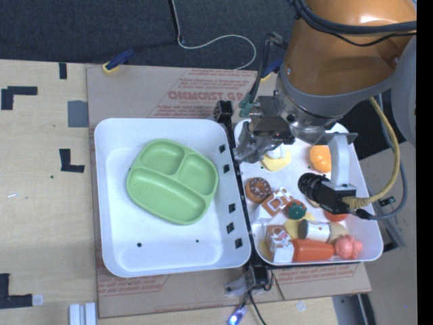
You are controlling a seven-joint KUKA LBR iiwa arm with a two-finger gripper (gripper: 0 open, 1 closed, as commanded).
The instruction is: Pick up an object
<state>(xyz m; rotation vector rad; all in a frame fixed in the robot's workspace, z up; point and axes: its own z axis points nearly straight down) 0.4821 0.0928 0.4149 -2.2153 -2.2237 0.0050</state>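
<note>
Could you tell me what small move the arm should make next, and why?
Probably a short shift toward the yellow toy, then straight down. The pincer hangs at the upper-left corner of the right bin, and that toy lies closest to it.

bright even overhead light, glare on orange band [358, 19], soft shadows, slight blur

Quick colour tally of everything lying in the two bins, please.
Green: 2 (plate, ball)
Yellow: 1 (piece)
Orange: 2 (fruit, carrot)
Brown: 1 (donut)
Pink: 1 (toy)
Multicoloured: 3 (packet, carton, bottle)
Total: 10; the clutter may hide more.
</note>
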